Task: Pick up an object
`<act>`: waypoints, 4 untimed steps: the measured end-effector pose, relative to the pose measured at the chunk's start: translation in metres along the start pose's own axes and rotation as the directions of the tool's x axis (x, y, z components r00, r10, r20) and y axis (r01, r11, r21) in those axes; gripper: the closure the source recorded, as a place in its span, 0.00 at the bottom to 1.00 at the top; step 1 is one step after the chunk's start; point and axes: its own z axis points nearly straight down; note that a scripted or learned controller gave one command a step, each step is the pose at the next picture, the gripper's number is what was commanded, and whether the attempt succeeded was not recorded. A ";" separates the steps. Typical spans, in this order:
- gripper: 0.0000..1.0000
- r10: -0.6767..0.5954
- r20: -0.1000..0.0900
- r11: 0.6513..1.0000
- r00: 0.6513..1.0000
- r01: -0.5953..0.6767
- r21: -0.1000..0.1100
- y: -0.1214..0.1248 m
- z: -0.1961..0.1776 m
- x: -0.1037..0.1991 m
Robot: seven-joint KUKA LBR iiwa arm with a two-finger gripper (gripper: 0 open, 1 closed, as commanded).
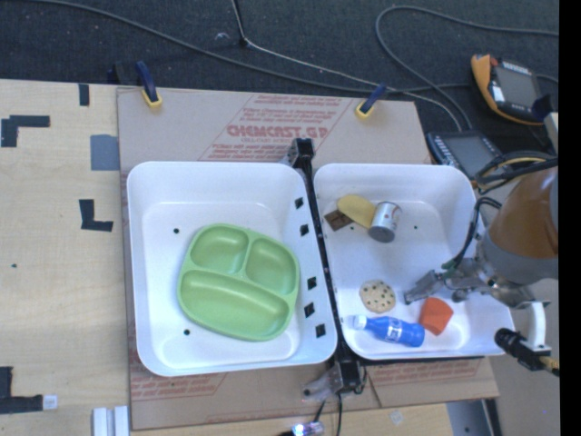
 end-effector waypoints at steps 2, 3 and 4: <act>1.00 -0.003 0.000 1.000 1.000 0.003 -0.005 0.007 -0.056 0.005; 1.00 -0.003 0.001 1.000 1.000 0.003 -0.006 0.016 -0.111 0.013; 1.00 -0.002 0.002 1.000 1.000 0.002 -0.007 0.017 -0.164 0.013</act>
